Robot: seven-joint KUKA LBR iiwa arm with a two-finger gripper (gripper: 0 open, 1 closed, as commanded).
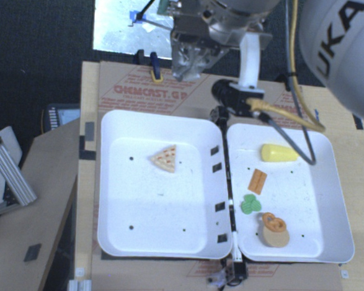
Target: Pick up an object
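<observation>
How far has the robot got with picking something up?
Nothing looks picked up yet. The claw hangs high behind the bins, above the cardboard, with nothing in it. The pizza slice lies alone in the left bin. In the right bin lie the yellow piece, orange block, green piece and pretzel. Left to do: go down, grab one, lift.

Grey arm's metal two-finger gripper [189, 66] hung above the far edge of the left shallow white bin [114, 187], over the cardboard sheet [150, 91]. Nothing visibly held, view poor. Left bin held one tan waffle-patterned wedge [165, 158]. Right white bin [330, 202] held a yellow rounded block [278, 153], small orange rectangle [257, 180], green leafy piece [250, 204] and a tan disc with orange pretzel top [273, 229].
</observation>
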